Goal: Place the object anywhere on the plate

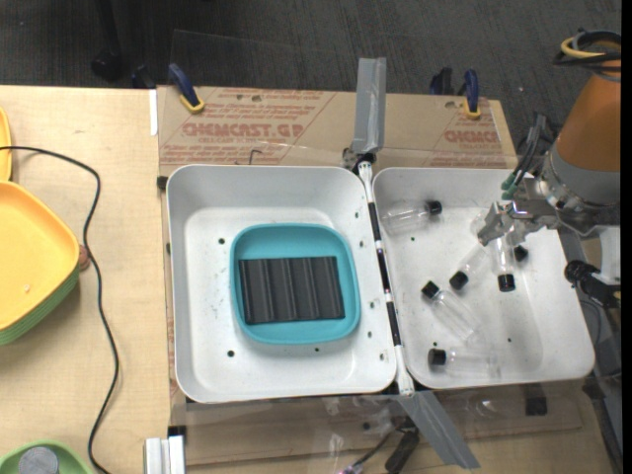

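Note:
A teal square plate with a dark ridged centre lies in the left white bin. Several clear vials with black caps lie scattered in the right bin: one near its top left, one in the middle, one at the front. My gripper hangs low over the upper right part of that bin. Directly under it is a vial, its black cap pointing toward the front. Whether the gripper has hold of that vial is not visible.
The arm's grey wrist and orange band stand over the right bin's far right corner. A metal divider runs between the bins. Cardboard lies behind them. A yellow dish and a black cable sit on the wooden table to the left.

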Motion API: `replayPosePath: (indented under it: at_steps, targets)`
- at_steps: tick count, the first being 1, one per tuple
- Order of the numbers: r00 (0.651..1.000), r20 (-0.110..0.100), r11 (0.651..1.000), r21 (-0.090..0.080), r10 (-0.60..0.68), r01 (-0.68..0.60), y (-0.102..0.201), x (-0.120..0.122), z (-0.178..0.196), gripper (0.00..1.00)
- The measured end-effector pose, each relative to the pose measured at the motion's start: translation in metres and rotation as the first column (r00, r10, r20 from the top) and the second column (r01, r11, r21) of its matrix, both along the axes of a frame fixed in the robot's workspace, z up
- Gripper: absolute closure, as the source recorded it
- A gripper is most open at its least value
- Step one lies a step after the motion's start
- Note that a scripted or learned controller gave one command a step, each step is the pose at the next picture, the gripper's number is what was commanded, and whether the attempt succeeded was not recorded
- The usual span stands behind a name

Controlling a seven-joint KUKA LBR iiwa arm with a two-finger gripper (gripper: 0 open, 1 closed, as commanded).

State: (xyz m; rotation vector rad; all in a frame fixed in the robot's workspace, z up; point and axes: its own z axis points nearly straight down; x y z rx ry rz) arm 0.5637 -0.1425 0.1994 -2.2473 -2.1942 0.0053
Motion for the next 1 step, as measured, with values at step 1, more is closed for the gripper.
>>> replayPosePath:
  at_steps: [1]
  targets:
    - [1.000,0.000,1.000,0.000,0.000,0.000,0.0000,0.0001,0.0001,0.00]
